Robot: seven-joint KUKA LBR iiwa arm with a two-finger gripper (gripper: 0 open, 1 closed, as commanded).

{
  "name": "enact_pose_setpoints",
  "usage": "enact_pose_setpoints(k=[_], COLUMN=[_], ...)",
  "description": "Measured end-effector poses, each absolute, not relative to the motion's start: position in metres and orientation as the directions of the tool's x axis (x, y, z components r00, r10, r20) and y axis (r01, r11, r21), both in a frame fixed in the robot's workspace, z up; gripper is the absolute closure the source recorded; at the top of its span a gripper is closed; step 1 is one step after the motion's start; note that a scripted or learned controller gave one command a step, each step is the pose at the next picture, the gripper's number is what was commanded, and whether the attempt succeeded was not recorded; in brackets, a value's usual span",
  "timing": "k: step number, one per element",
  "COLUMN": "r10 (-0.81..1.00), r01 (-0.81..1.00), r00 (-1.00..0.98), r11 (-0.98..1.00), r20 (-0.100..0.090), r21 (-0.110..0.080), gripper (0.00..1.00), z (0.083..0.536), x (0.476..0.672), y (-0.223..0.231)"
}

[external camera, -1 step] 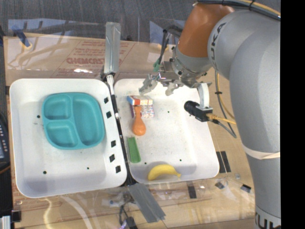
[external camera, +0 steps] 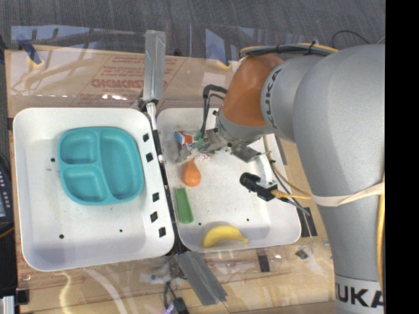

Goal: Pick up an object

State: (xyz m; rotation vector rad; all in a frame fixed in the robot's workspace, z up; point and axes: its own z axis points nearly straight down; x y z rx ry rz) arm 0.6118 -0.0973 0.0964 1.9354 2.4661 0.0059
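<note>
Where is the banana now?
The banana lies in the right bin, against its near wall, below the green stick and the orange carrot.

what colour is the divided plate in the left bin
Teal, a light blue-green all over. The divided plate shows plainly in the camera view.

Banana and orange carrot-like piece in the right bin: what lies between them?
Bare white bin floor between the banana and the orange piece; the green stick lies off to the left.
</note>
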Motion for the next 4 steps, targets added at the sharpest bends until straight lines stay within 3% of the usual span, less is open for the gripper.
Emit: enact_pose_setpoints(k=[1, 2, 3, 4], r10=[0.971, 1.0, 0.947, 0.892], r01=[0.971, 1.0, 0.947, 0.892], r00=[-0.24, -0.025, -0.322, -0.453], r11=[0.24, 0.025, 0.322, 0.453], r20=[-0.007, -0.001, 0.001, 0.004], r21=[0.007, -0.006, -0.005, -0.007], gripper=[1.0, 1.0, 1.0, 1.0], z=[0.105, 0.195, 0.188, 0.188], x=[0.613, 0.599, 0.616, 0.569], y=[-0.1, -0.052, -0.016, -0.039])
